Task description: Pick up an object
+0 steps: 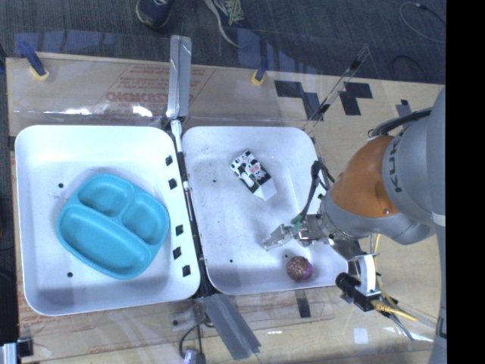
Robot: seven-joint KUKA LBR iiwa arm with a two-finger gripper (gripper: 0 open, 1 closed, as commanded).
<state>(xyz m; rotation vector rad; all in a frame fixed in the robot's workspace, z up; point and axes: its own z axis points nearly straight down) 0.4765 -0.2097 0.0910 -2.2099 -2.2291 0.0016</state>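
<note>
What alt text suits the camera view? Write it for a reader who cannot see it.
A grey and orange robot arm reaches from the right, its gripper low over the right bin, between a black-and-white box and a small purplish ball. The left bin holds a blue divided tray.

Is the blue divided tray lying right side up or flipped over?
Right side up: the blue divided tray in the left bin shows its three open compartments facing the camera.

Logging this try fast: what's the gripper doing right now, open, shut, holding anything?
Gripper: low in the right bin, beside the purple ball; nothing seen between its fingers, and open or shut cannot be told.
</note>
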